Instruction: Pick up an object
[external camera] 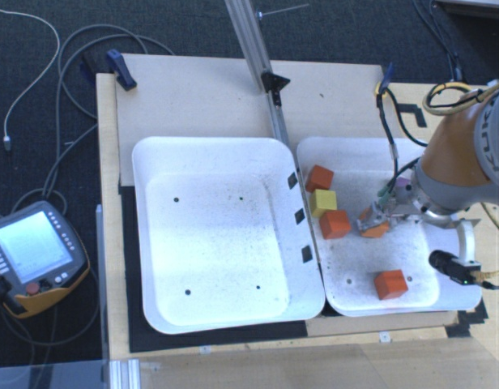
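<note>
Dark carpet surrounds a pale wooden bench seen from above, with cables and a handheld control screen on the floor to the left. Two shallow white bins sit side by side on the bench. Largest is the left bin. Next is the right bin, where I am working. My grey arm with its orange band reaches in from the right. My gripper is low over the right bin's middle, and a small orange piece lies right at its tip. Whether I am pinching that piece, I cannot tell. Just left of me sit a red-orange block, a yellow block and an orange block, stacked in a line along the bin's left wall. Another orange block lies apart, nearer the front edge.
</note>
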Robot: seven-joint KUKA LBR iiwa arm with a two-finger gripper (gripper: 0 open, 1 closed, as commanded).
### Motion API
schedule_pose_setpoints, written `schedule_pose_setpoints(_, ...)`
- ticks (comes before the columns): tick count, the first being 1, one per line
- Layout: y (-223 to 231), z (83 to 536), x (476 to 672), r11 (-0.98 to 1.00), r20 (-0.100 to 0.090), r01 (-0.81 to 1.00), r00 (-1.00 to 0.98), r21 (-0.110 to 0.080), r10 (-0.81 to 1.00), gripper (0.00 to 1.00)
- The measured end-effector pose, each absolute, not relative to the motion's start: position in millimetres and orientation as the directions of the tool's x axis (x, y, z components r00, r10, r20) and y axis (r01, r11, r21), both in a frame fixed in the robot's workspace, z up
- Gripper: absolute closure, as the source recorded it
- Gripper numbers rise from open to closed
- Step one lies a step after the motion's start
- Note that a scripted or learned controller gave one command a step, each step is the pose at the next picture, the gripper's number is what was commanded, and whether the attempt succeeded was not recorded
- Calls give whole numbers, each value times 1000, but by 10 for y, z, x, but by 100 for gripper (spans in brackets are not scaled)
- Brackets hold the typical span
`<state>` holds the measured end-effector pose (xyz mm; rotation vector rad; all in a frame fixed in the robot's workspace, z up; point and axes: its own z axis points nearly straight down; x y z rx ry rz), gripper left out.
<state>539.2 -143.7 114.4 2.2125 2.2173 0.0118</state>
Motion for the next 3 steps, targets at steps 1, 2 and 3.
schedule_pose_setpoints(1,-830,1009,4802,2,2,1000,-2,1,1000,100)
schedule_pose_setpoints(2,-465,2040,5392,7,1,1000,-7,10,1000,100)
schedule_pose_setpoints(3,268,1992,5245,9,5,1000,-9,-5,1000,100)
